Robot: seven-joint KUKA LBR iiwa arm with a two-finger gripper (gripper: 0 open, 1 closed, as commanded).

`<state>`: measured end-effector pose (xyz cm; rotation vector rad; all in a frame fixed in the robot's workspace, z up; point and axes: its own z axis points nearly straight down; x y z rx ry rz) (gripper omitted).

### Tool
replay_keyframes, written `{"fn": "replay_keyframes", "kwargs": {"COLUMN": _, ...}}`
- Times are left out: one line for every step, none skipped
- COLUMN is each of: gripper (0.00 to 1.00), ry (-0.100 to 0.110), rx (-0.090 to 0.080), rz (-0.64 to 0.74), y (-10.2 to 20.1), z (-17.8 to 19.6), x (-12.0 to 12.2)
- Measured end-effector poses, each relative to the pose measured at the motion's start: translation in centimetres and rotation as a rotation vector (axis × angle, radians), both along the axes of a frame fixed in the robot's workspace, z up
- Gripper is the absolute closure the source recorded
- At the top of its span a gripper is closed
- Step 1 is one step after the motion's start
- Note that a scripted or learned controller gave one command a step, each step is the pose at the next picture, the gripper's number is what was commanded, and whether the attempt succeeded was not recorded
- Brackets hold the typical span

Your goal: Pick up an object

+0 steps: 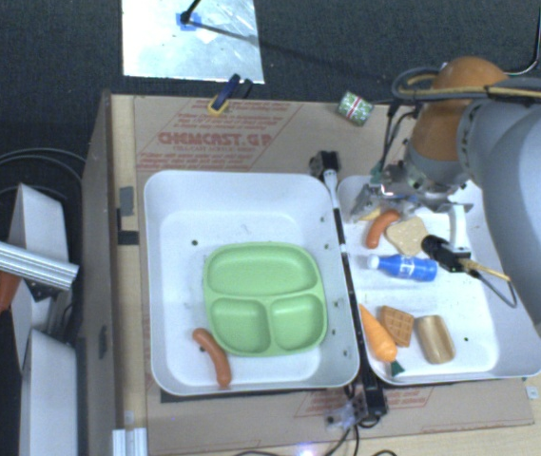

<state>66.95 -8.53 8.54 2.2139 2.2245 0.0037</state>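
Observation:
My gripper [382, 198] hangs over the far left part of the right bin [512, 354], just above an orange-red sausage [380, 228] and a slice of bread [406, 236]. Nothing shows in its grasp. In front of them lies a blue bottle [406, 268]. Toward the near edge are a carrot [377, 334], a waffle [396, 324] and a tan bread roll [434, 339].
The left bin [170, 255] holds a green divided plate [265, 297] and a second sausage [214, 356] at its near left. A small green can [355, 107] lies on the cardboard behind the bins. The bulky grey arm [522, 188] covers the right bin's far right.

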Motion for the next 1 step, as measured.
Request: {"fn": "replay_keyframes", "kwargs": {"gripper": 1.0, "ry": -0.002, "rx": -0.001, "rz": 0.003, "y": -0.03, "z": 1.1, "x": 0.07}}
